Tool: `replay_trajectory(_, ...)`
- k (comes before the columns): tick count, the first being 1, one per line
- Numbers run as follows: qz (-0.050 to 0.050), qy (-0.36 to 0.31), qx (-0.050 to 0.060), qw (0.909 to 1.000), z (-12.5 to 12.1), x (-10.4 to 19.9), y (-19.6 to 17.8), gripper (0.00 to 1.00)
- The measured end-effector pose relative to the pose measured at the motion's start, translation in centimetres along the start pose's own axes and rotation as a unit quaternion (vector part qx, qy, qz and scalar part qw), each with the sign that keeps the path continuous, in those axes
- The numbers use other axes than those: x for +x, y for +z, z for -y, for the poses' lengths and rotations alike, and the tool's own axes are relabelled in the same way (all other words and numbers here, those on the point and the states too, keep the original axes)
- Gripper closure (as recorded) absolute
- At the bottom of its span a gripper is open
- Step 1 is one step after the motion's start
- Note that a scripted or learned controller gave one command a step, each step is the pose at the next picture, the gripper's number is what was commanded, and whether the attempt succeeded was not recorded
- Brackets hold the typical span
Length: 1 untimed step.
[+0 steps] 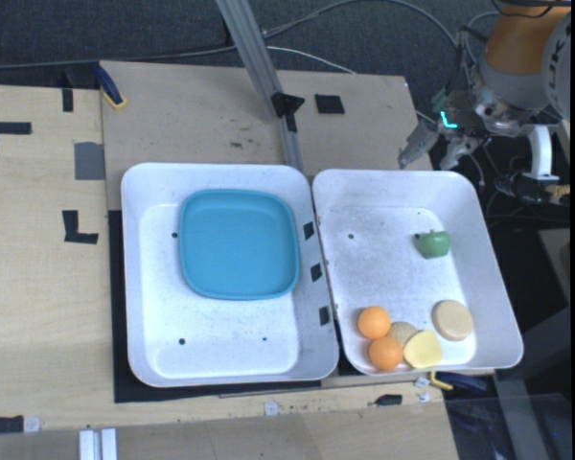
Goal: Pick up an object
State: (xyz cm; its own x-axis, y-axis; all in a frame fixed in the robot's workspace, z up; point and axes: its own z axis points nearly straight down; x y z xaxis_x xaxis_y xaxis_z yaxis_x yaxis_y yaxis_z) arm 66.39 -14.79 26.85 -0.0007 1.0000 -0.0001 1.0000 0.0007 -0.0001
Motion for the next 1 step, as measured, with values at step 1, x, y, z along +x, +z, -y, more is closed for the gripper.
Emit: replay_trajectory(1,0.000,0.000,0.000,1.0000,0.00,0.00,0.01,0.00)
